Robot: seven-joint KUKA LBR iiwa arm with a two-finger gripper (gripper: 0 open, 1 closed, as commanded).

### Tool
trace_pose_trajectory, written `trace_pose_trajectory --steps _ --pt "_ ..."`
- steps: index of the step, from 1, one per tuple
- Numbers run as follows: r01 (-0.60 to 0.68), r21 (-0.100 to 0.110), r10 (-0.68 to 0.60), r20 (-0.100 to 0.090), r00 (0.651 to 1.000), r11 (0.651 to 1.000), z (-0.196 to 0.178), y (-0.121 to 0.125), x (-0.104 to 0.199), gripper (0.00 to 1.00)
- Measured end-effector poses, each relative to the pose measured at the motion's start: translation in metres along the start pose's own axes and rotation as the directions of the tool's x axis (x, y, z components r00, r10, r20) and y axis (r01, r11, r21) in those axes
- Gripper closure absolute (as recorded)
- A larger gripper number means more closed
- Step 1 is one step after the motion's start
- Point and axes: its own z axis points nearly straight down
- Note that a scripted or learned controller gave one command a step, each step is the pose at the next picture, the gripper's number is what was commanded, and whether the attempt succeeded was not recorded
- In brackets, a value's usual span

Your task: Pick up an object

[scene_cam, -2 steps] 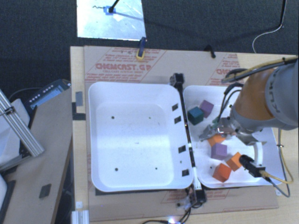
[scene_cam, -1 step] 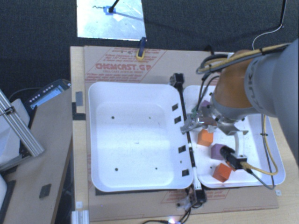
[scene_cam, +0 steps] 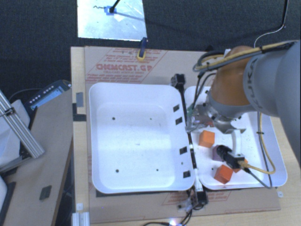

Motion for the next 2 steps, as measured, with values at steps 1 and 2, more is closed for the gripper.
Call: trace_pose_trajectory --steps 1,2 --pt "-0.024 -0.013 0.024 0.034 0.999 1.000 -0.061 0.043 -0.060 1.00" --pt "-0.025 0.002 0.025 0.031 0.999 1.000 0.068 0.033 -0.104 1.00"
